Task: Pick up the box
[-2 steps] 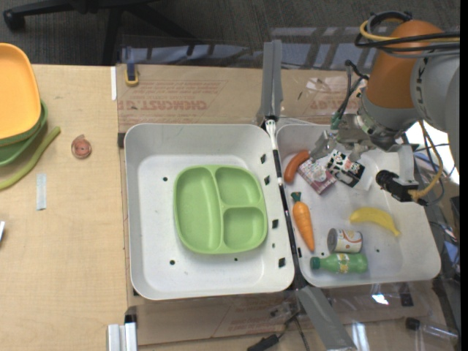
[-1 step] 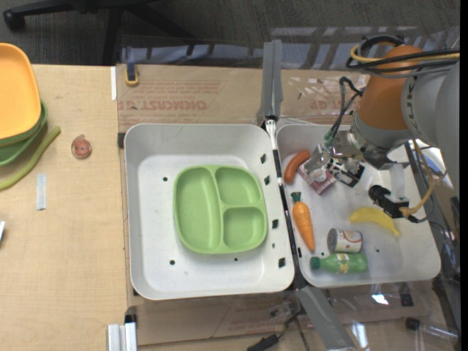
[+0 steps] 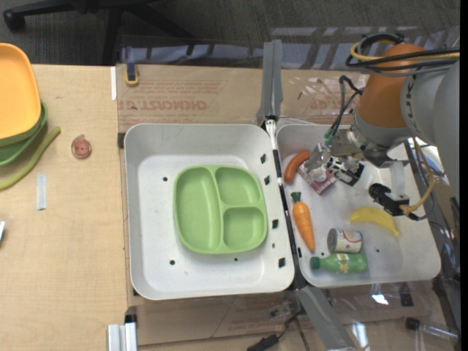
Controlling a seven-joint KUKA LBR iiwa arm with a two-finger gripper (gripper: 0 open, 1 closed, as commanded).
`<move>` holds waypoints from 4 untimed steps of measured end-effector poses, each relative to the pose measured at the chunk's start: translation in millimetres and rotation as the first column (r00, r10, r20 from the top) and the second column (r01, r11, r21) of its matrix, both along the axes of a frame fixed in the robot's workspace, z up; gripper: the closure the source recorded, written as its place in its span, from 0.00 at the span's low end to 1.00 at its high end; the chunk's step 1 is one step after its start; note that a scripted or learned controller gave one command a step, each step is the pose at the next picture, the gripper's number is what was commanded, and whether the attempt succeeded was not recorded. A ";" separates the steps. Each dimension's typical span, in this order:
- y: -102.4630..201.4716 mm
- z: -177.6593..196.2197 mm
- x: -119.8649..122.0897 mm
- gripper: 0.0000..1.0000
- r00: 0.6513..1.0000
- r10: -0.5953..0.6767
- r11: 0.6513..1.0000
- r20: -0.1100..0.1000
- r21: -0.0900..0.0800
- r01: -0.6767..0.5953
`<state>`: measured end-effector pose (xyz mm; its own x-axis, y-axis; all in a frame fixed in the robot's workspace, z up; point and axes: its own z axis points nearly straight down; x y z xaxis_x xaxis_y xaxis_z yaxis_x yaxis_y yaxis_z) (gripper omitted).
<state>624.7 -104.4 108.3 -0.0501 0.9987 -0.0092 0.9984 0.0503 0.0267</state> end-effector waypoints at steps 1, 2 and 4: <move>-0.3 0.0 -0.9 0.00 1.000 -0.003 1.000 0.003 0.001 0.003; 0.3 -0.1 0.2 0.00 1.000 -0.017 1.000 0.002 0.001 0.017; -3.2 -0.8 11.5 0.00 0.996 0.087 0.996 -0.004 -0.002 -0.087</move>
